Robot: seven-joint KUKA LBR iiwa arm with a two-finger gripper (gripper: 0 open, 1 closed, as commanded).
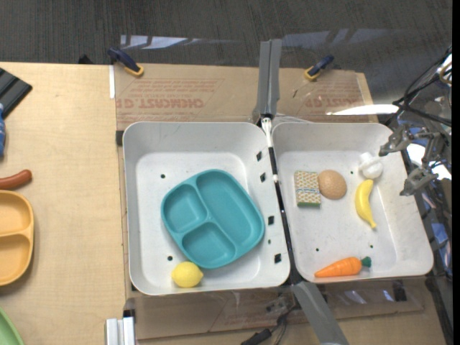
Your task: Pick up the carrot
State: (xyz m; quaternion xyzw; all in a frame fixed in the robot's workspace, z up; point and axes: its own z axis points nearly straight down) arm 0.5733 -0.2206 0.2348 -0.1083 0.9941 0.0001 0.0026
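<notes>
A: Gripper (415, 165) — dark metal fingers at the right rim of the right-hand shallow white bin (424, 261), about level with the bin's upper half. Nothing seen between the fingers; how wide they stand, I cannot tell against the clutter there.

B: Task item?

A: Orange toy carrot with a green stub end (341, 267), lying flat along the near wall of the right bin, tip pointing left, green end right. Just beside that wall. Open floor above it and to its left.

B: Neighbours?

A: Yellow plastic banana (365, 203), upright-ish, below a small white lump (371, 167), both toward the right side, near the gripper. Tan egg-shaped piece (331, 184) touching a small patterned block (307, 188) in the upper middle. All well apart from the carrot.

B: Left bin?

A: The left-hand white bin (133, 214) holds a teal three-compartment plastic tray (211, 217), set at a tilt across the middle. A yellow lemon (187, 274) sits by the near wall, just beside the tray's lower corner. The two bins meet at a grey divider rail (269, 77).

B: Outside the bins?

A: An orange divided plate (13, 237) at the left edge of the wooden bench.
</notes>
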